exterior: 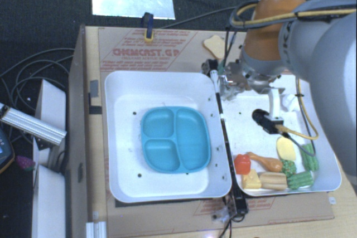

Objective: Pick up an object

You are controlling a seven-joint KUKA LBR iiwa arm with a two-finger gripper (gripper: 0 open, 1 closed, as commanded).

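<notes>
Several toy foods lie along the front of the right bin (245,120): a red piece (241,164), an orange carrot (266,161), a yellow wedge (252,180), a tan roll (273,179), green broccoli (288,167), a green pod (301,179) and a pale yellow lemon-like piece (285,149). My gripper (227,85) hangs over the back left corner of that bin, close to the rim shared with the left bin. It is well behind the foods. Nothing is seen held in it.
A blue divided plate (175,139) lies in the middle of the left bin (120,120). A tan flat piece (215,44) rests on the cardboard behind the bins. A blue and yellow clamp (148,28) sits at the board's back edge.
</notes>
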